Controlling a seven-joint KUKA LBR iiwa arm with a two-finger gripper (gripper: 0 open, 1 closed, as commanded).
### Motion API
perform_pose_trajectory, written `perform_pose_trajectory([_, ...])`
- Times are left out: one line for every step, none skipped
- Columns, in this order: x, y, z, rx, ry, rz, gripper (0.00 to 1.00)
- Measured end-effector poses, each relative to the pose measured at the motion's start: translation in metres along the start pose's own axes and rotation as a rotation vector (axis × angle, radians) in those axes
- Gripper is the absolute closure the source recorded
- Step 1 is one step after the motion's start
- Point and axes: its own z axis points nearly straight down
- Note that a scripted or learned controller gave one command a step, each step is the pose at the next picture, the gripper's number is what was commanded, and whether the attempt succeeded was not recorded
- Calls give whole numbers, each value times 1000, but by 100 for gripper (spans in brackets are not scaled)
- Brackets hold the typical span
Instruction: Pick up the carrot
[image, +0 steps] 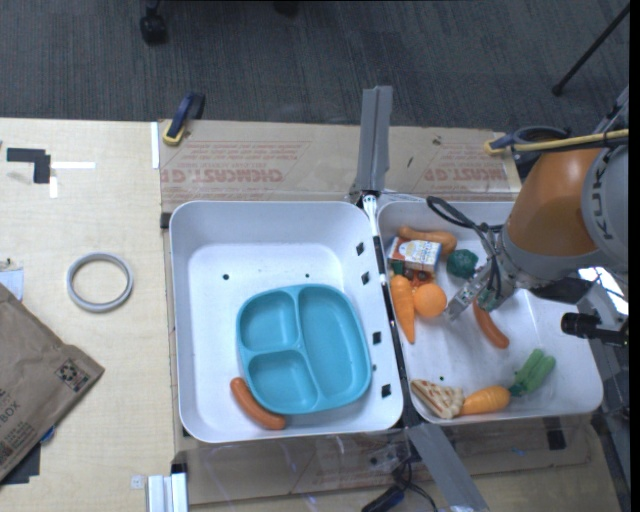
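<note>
Gripper state indiscernible, fingers blurred, low in right white bin beside long orange carrot.

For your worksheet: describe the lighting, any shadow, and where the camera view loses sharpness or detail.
Camera view: even overhead light, no strong glare; the blue tray throws a soft shadow on the left bin; the pincer looks slightly blurred over the right bin; the floor at the top is dark and low in detail.
</note>
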Motion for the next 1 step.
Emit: perform_pose_trajectory([-51, 66, 8, 37, 28, 183, 100])
